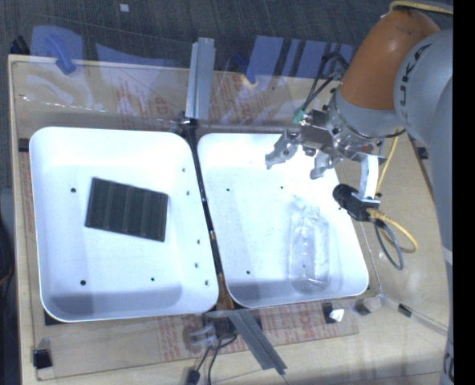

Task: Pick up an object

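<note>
Dark ribbed rectangular pad (127,208) lying flat in left bin (53,147), no readable label. Clear plastic bottle (308,247) lying in right bin (245,155), faint against white, label unreadable. Claw (299,161) hovering over right bin's far edge, fingers spread apart, nothing between them. Partial lettering on arm (406,62), cut off. Faded red print on counter (165,339), illegible.

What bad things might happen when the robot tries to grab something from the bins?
1. The clear plastic bottle lies on its side in the right bin; it is round and might roll or slip out of the claw.
2. The dark ridged mat lies flat in the left bin, so the claw may find no edge to pinch.
3. The claw hangs near the right bin's back rim and might bump it.
</note>
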### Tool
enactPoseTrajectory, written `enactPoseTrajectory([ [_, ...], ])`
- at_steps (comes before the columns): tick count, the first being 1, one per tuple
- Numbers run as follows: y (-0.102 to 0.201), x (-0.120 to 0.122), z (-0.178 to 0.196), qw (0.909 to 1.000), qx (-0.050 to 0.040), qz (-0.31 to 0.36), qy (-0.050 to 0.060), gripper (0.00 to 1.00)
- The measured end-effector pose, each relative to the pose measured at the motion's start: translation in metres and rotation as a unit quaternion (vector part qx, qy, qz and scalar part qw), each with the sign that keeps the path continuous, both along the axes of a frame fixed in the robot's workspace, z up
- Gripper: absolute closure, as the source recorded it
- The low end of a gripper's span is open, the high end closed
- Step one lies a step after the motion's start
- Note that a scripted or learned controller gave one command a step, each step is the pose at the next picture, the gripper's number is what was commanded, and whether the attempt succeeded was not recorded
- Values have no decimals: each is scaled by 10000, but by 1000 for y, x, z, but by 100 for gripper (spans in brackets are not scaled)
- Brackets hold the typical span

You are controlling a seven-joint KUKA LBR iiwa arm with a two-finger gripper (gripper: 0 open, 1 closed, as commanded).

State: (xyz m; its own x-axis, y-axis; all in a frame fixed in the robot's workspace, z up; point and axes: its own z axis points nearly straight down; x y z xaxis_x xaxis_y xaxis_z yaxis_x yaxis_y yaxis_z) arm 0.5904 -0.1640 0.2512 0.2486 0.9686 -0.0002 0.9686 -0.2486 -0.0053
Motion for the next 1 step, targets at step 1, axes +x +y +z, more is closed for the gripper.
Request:
enactPoseTrajectory([
  [1,-34,-24,35,9910,-12,1340,-31,0],
])
